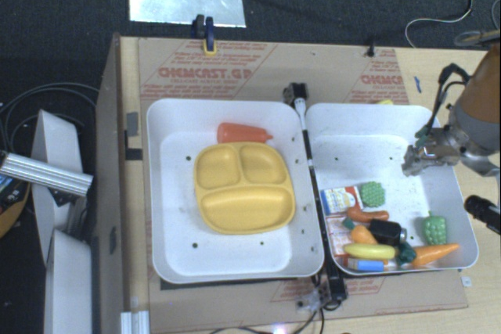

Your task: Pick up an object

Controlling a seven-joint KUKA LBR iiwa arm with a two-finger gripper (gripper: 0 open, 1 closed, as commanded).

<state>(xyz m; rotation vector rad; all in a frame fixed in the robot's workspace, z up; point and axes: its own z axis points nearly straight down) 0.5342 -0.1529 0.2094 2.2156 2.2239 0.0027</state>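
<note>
- The worktop (258,62) carries two shallow white bins side by side: the left bin (168,192) and the right bin (368,129).
- In the left bin a yellow divided plate (243,188) lies near the middle, with an orange carrot (244,132) just beside its rim at 12 o'clock.
- The right bin's things crowd its 6 o'clock end: a small printed carton (338,199), a green knobbly ball (372,193), a yellow banana (369,251), a black piece (386,231) and an orange carrot-shaped piece (434,253).
- A green knobbly vegetable (435,229) sits at about 4 o'clock in that bin, apart from the ball.
- The arm (479,102) reaches in from 3 o'clock; the jaws (420,156) hang over bare bin floor at about 2 o'clock of the right bin, well apart from the toys.
- Nothing shows between the jaws, and whether they are spread or pressed together cannot be told.
</note>
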